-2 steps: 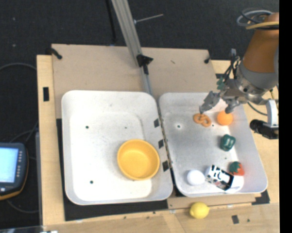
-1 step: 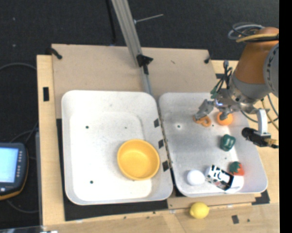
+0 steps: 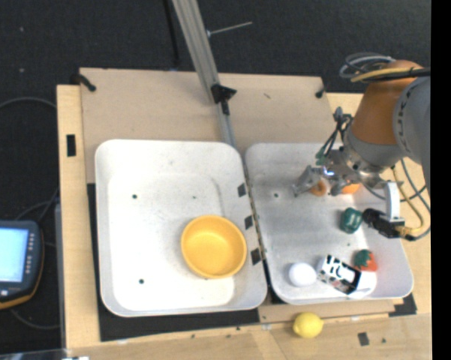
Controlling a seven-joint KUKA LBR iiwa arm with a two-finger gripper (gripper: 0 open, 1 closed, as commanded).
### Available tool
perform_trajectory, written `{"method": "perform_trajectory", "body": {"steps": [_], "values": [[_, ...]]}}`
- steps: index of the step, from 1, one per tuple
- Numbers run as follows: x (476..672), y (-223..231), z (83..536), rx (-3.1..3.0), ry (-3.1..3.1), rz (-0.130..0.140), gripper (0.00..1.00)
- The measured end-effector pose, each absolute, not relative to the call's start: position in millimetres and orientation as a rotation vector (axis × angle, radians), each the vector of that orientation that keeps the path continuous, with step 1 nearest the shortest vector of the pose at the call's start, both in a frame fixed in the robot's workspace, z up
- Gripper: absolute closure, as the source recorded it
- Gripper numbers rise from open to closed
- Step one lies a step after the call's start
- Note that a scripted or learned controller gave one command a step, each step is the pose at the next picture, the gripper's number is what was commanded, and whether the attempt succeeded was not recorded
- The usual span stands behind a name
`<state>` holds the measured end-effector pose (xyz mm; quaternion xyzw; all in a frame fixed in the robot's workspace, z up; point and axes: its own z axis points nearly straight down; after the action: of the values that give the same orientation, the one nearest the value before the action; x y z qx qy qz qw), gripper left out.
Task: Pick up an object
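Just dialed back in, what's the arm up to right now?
The arm is reaching into the right bin, with its gripper low over the bin's upper part, next to a small orange object. Whether it holds anything is hard to tell. A green object, a white ball and a black-and-white object lie untouched nearer the front. The left bin holds a yellow bowl, and a lemon sits on the bench outside.

view: one fixed camera, set above the worktop (image 3: 172,111) | facing: down at a slant | range: far enough that both white bins (image 3: 135,171) are taken in whole, with dark floor seen beyond the worktop's far and left edges | arm (image 3: 383,118) entered from the right side
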<state>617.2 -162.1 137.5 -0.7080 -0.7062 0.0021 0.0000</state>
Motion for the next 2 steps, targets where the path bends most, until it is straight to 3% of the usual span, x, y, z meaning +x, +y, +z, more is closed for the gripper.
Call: {"method": "perform_trajectory", "body": {"steps": [1,2], "values": [[619.2,-162.5,151.5,-2.23,-2.219,-0.003,1.0],[625.2,-163.8,194.0,-2.219,-2.225,-0.002,1.0]]}}
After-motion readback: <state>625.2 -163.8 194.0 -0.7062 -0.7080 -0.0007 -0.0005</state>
